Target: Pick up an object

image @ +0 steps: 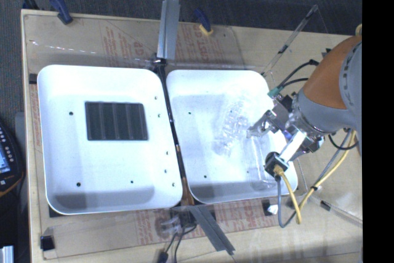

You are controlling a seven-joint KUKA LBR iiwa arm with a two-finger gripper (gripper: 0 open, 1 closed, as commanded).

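A dark grey ridged rectangular block (116, 121) lies flat in the left bin (55, 89). In the right bin (191, 95) a crinkled clear plastic piece (229, 126) rests near the middle. A second clear plastic item (260, 164) sits by the bin's right wall. My gripper (258, 128) hangs low over the right side of the right bin, just right of the crinkled plastic and above the second clear item. I see nothing held in it.
The grey arm with its orange band (329, 80) reaches in from the right, with yellow cables (292, 194) trailing over the right bin's front corner. A metal bar (168, 28) stands behind the bins, and blue clamps (61, 9) grip the bench's back edge.
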